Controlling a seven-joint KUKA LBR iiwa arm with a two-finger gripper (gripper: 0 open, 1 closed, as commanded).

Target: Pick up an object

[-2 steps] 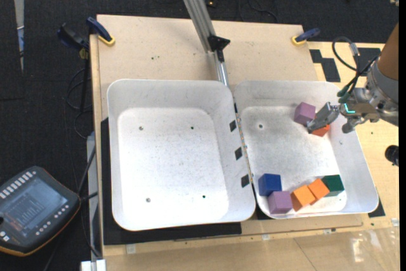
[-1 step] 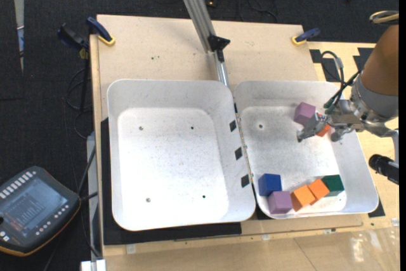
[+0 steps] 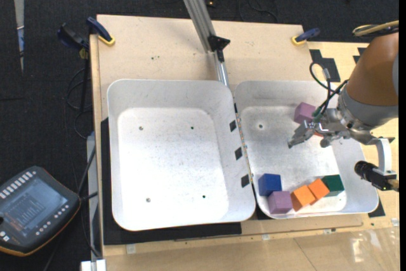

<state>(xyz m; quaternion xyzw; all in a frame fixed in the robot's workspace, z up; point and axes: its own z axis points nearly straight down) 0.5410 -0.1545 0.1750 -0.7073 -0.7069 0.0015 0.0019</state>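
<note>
- The bench [image 3: 158, 47] bears two shallow white bins side by side: the left bin [image 3: 127, 98] toward 9 o'clock and the right bin [image 3: 266, 95] toward 3 o'clock
- The grey arm [image 3: 374, 82], with its orange band, comes in from 3 o'clock and reaches over the right bin
- The gripper [image 3: 303, 135] hangs over the middle of the right bin, its dark fingers pointing toward 8 o'clock; whether they are apart or together cannot be told from this slant (they blur into one dark shape), and nothing shows between them
- A light purple block [image 3: 304, 112] lies just at 12 o'clock of the fingertips, close beside the gripper, partly hidden by the wrist
- Along the right bin's 6 o'clock edge sits a cluster of blocks: a blue cube [image 3: 269, 184] at the 9 o'clock end, a purple cube [image 3: 280, 202] just at 5 o'clock of it, an orange block [image 3: 305, 194] next toward 3 o'clock, and a green block [image 3: 332, 185] at the 3 o'clock end, touching the orange one
- A handheld control pendant [image 3: 32, 206] lies off the bench at 8 o'clock
- A slanted metal bar [image 3: 193, 0] runs from 12 o'clock down toward the seam between the bins
</note>
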